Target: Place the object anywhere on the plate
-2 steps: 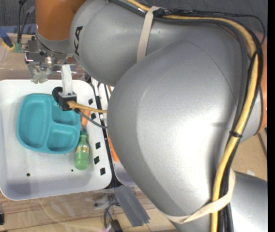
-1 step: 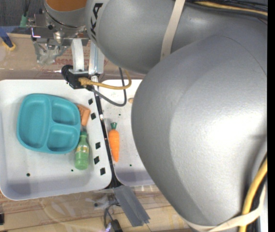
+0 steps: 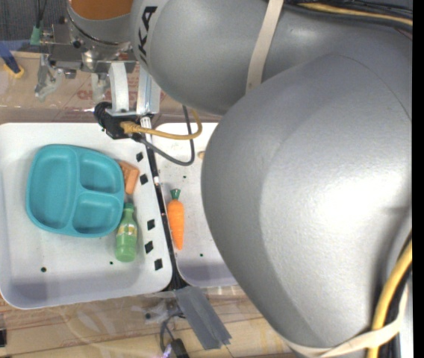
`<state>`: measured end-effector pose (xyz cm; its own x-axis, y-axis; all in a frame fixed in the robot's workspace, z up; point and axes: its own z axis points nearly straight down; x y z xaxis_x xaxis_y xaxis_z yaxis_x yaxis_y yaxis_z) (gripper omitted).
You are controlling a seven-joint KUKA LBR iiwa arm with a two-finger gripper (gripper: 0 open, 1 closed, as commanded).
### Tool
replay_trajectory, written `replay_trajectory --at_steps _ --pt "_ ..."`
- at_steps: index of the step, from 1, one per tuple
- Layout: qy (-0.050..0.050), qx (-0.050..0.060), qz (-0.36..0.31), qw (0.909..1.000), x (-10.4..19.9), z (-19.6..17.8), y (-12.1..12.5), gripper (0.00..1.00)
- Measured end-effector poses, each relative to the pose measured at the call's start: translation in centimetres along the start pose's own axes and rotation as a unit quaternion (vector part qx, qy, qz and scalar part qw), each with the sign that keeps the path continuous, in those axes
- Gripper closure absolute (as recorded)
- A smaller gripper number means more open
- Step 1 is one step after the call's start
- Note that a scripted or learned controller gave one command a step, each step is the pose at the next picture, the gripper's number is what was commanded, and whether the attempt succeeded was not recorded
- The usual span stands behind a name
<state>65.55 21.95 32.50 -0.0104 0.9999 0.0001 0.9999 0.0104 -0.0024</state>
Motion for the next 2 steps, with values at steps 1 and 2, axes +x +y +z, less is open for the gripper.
replay_trajectory --at_steps 1,2 --pt "-0.002 0.004 0.0 1.0 0.0 8.0 -0.2 0.0" --pt "0.002 -0.006 0.001 1.0 -0.8 -9.9 -2.7 0.0"
